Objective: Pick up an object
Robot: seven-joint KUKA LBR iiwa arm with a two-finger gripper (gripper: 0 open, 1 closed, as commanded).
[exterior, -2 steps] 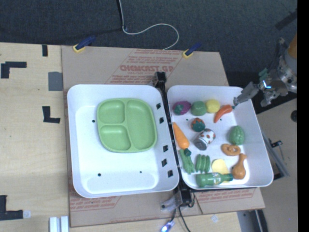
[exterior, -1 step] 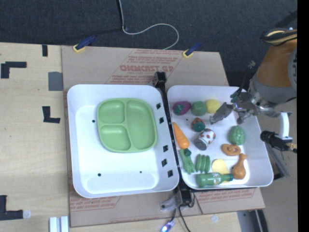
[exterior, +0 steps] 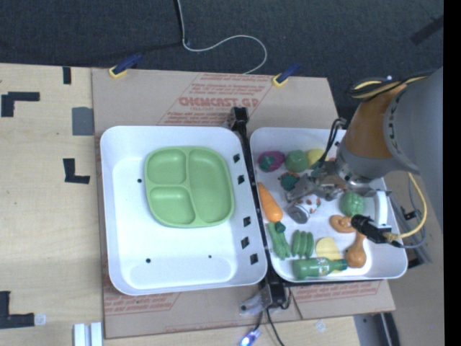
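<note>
On the left of the table sits the left bin (exterior: 115,193), with a green divided plate (exterior: 190,186) lying flat in its upper half and bare white floor below it. Nothing there needs lifting, so the work belongs next door.

Just past the divider, the right bin (exterior: 392,269) is crowded. An orange carrot (exterior: 270,204) lies against its left wall, with a green pepper-like piece (exterior: 279,240) and a ribbed green pod (exterior: 302,243) below it, and a green bottle (exterior: 317,267) lying along the bottom edge. A purple-and-green toy (exterior: 270,160) and a round green one (exterior: 296,159) sit near the top.

Further right, the claw (exterior: 311,188) hangs low over the middle of the pile, close to a small grey piece (exterior: 298,212). I cannot tell how wide it stands, nor whether it has anything; the metal parts blur together from up here.

To do this well, I would say it should settle on one thing standing apart from its neighbours. The carrot looks a fair choice, lying alone, though the wall beside it leaves little room. The crowded middle risks catching two toys or nudging them aside.

At the far right lie a green ball (exterior: 352,202) and a brown gourd (exterior: 356,251).
</note>
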